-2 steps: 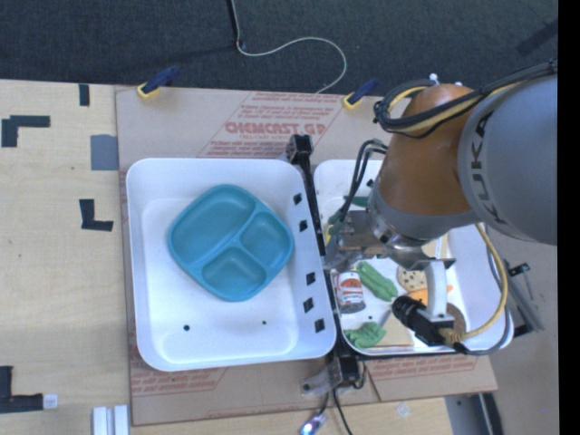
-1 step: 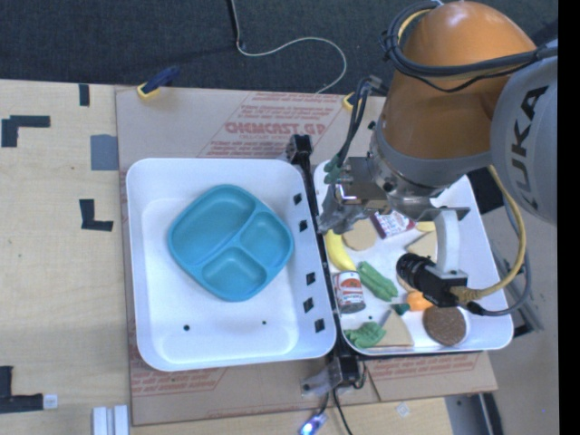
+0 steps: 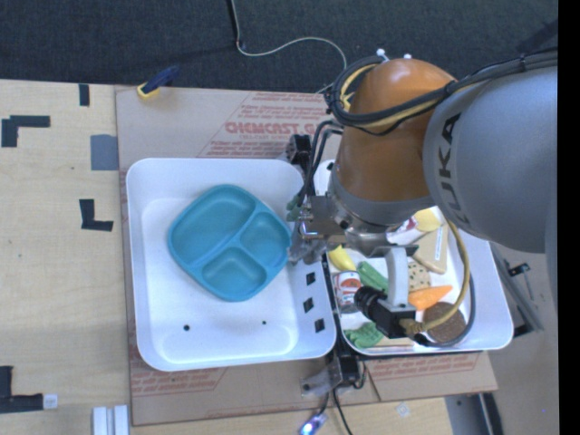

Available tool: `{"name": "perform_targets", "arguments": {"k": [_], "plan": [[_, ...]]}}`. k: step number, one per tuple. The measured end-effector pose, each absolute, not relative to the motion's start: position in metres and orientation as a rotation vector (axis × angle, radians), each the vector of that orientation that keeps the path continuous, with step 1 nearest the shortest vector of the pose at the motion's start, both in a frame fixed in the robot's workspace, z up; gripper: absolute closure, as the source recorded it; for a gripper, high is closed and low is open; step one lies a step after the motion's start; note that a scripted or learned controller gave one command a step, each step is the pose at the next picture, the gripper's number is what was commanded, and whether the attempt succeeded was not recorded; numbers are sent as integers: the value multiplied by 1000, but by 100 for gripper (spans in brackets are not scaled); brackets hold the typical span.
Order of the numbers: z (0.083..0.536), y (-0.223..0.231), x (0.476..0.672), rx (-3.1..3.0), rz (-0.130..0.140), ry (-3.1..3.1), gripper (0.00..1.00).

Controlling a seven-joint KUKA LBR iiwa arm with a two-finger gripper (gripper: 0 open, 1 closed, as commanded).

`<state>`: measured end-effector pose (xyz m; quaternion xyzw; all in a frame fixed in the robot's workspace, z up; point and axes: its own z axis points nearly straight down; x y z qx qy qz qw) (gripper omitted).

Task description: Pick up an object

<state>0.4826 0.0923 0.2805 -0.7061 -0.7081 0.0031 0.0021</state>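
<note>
Tan worktop point(image 3: 54, 270) with two white bins. A grey-and-orange arm point(image 3: 408, 143) overhangs the right bin point(image 3: 494, 332) and its small toy foods point(image 3: 430, 294). A blue divided plate point(image 3: 228, 241) lies in the left bin point(image 3: 149, 198). The pincer point(image 3: 306, 229) is beside the plate's right edge; whether it is open or closed cannot be told.

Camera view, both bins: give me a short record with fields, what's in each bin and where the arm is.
left bin: blue divided plate, lying flat
right bin: small food-like items, among them an orange piece, a yellow piece, a brown disc
arm: over the right bin, covering part of it
under bins: printed cardboard sheet
</note>
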Motion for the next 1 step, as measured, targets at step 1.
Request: {"name": "perform_targets", "arguments": {"k": [1], "plan": [[451, 83, 508, -2227, -25, -2231, 100]]}}
